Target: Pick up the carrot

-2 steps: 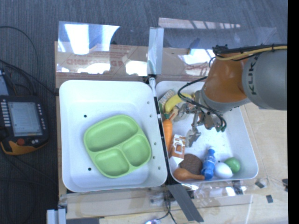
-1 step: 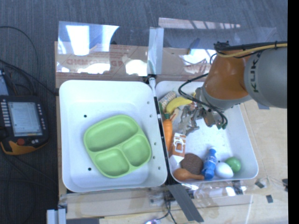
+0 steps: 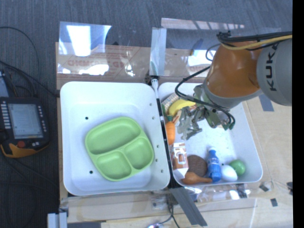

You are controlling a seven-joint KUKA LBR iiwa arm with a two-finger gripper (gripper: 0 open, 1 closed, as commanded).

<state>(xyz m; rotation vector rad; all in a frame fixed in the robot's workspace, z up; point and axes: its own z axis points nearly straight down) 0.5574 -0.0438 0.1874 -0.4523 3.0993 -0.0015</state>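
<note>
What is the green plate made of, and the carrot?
The green plate looks like plastic: smooth, matte, one even colour, with three moulded compartments. The carrot is smooth and evenly orange, so probably a plastic toy, though it is too small to tell for sure.

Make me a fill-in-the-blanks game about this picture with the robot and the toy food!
1. The green plate lies in the ____ bin.
2. The carrot lies along the right bin's ____ wall.
3. The bottle beside the white egg is ____.
4. The gripper hovers over the ____ bin.

Missing words: left; left; blue; right
</note>
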